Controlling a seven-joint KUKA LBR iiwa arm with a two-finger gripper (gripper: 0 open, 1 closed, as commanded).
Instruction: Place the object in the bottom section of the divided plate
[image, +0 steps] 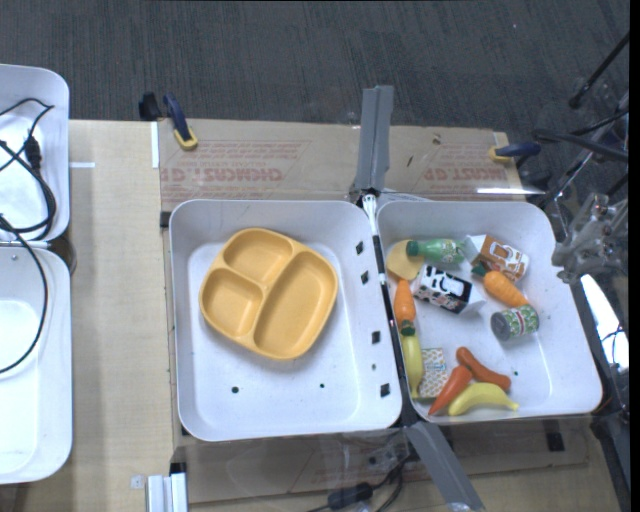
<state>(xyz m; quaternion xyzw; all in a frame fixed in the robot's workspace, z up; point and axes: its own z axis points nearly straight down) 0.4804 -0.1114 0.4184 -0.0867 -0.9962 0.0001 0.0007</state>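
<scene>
The divided plate (268, 292) looks like smooth matt yellow plastic. Both white bins (200, 390) have a smooth, faintly glossy plastic finish. Beneath them lies brown printed cardboard (270, 172) on a pale wood-look surface (110, 300). The banana (480, 401) looks like shiny plastic.
</scene>
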